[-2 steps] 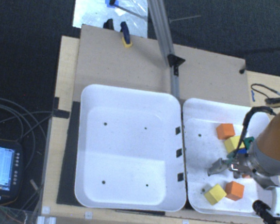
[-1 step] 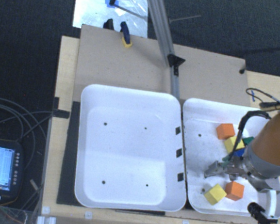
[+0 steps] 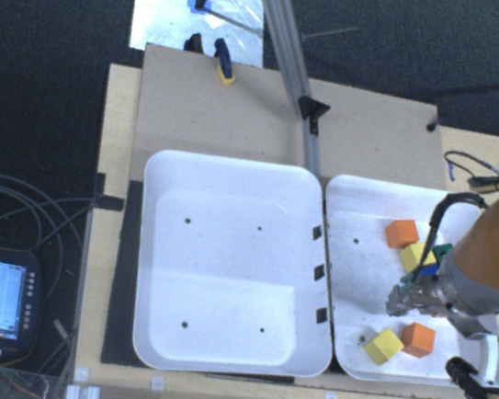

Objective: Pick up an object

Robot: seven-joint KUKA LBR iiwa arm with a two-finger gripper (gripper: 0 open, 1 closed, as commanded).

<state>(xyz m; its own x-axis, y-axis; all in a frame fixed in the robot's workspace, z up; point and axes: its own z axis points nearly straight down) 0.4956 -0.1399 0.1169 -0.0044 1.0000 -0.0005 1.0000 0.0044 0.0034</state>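
The gripper (image 3: 402, 300) hangs low in the right bin (image 3: 361, 201); whether its fingers are spread or closed cannot be told. Just below, a yellow block (image 3: 385, 346) lies skewed, touching an orange block (image 3: 418, 339)

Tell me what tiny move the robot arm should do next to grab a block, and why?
Probably a short move toward the near edge of the right bin, then down. The end effector hangs over bare bin floor, with nothing seen between its fingers. The nearest blocks sit just below it in the camera view: a yellow block and an orange block, side by side. The yellow one looks easier, having more free space around it.
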